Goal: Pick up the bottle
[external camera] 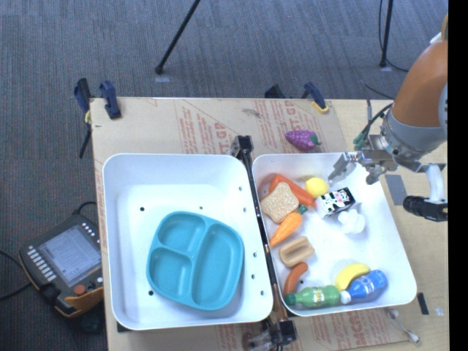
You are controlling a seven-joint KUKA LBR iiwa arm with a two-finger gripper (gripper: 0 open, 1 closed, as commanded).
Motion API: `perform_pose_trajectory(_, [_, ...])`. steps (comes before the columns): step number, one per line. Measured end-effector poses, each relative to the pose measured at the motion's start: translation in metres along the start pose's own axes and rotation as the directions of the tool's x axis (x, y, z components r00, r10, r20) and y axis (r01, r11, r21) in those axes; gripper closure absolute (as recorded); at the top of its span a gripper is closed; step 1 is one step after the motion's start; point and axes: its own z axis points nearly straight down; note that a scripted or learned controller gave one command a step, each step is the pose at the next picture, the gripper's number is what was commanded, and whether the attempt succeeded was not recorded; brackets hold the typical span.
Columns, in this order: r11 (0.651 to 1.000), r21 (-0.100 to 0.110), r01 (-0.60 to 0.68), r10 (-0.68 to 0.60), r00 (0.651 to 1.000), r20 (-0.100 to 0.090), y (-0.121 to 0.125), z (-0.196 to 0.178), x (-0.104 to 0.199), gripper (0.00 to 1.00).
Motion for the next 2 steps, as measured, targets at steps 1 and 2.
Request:
perform_pose_trajectory(1, [0.999, 0.000, 0.049, -0.049, 0.999, 0.000, -0.051, 0.010, -0.047, 0.00])
perform_pose_trajectory(2, [1.000, 0.004, -0.005, 0.005, 1.000, -0.008, -0.085, 0.119, -0.043, 0.00])
